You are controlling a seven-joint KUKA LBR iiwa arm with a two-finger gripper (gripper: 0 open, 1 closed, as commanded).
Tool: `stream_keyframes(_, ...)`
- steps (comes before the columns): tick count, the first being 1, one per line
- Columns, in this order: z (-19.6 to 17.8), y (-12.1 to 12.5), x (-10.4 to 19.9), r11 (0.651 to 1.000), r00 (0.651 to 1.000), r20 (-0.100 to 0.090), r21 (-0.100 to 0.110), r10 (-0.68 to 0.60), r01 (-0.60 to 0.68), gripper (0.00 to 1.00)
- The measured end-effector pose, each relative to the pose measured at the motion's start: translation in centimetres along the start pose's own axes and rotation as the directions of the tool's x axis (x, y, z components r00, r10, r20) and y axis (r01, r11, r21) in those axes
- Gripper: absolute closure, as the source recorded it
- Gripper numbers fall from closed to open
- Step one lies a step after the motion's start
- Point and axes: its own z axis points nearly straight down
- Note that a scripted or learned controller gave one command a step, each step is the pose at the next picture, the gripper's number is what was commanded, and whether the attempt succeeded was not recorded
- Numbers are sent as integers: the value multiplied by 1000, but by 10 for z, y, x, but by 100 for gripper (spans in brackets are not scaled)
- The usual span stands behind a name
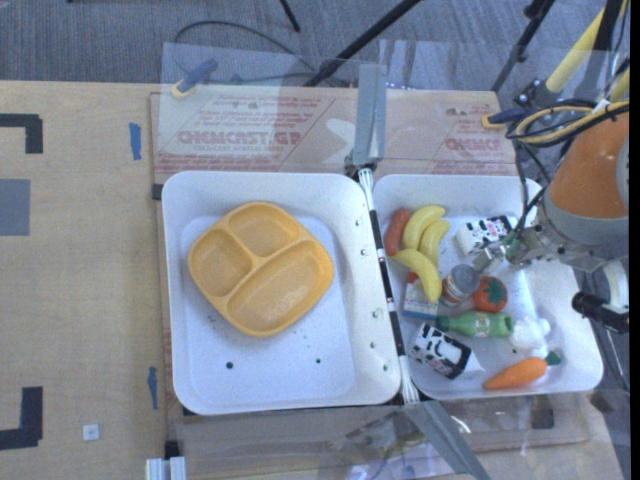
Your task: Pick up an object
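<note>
One red, round tomato [490, 295]

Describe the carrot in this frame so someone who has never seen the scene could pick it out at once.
Start at the right-hand white bin, the crowded one beside the bin with the yellow divided plate. Go to its near edge, towards the right corner. The carrot lies there almost flat: a tapered orange toy with a green tip, just below the green bottle and right of the black-and-white packet.

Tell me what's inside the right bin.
The right bin holds bananas, a carrot, a green bottle, a tomato, a small can and black-and-white items. The arm covers its far right corner.
</note>
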Motion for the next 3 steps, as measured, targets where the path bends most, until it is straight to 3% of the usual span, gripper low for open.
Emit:
stream_keyframes(1, 0, 33, 13, 999, 999, 1, -1, -32, 32, 0)
stream_keyframes(2, -8, 34, 13, 1000, 1000, 2, -2, -29, 30, 100)
stream_keyframes(3, -8, 34, 13, 1000, 1000, 2, -2, -30, 30, 0)
